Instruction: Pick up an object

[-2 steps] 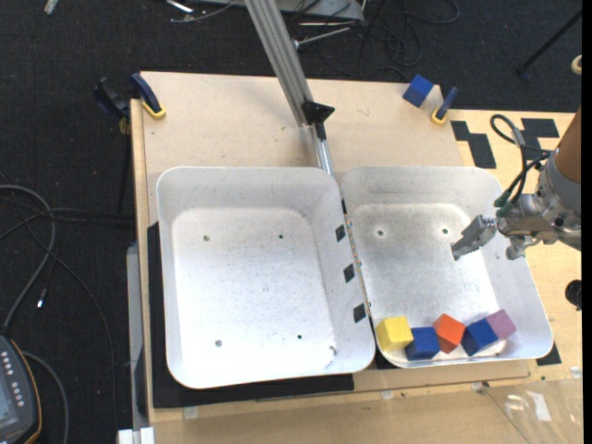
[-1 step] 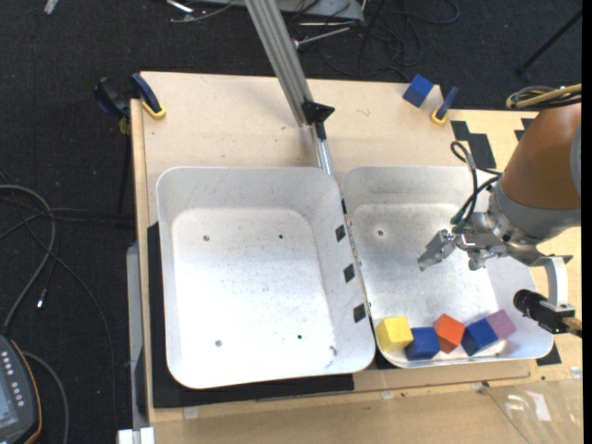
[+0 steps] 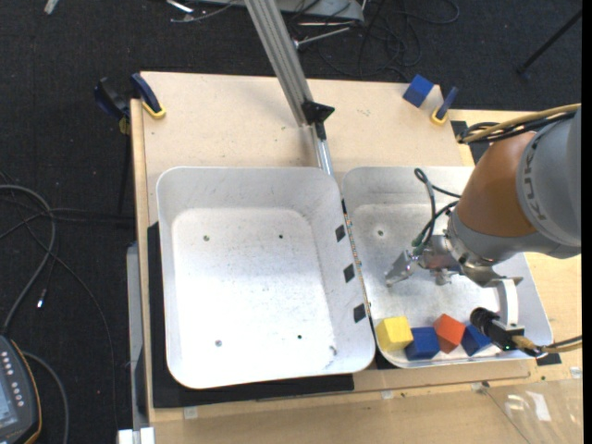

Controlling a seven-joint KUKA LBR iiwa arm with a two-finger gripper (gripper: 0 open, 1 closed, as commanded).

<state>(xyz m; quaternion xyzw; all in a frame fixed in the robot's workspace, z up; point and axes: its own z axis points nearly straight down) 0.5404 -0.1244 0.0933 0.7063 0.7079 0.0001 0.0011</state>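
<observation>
The gripper (image 3: 407,268) is hanging over the right bin (image 3: 370,192); I cannot tell its jaws. A yellow block (image 3: 394,331) is sitting nearby.

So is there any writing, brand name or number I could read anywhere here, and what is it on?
None that can be read.
The grey arm shows part of some large lettering, cut off at the picture's edge.
The device at the lower left has small marks, too blurred to read.
</observation>
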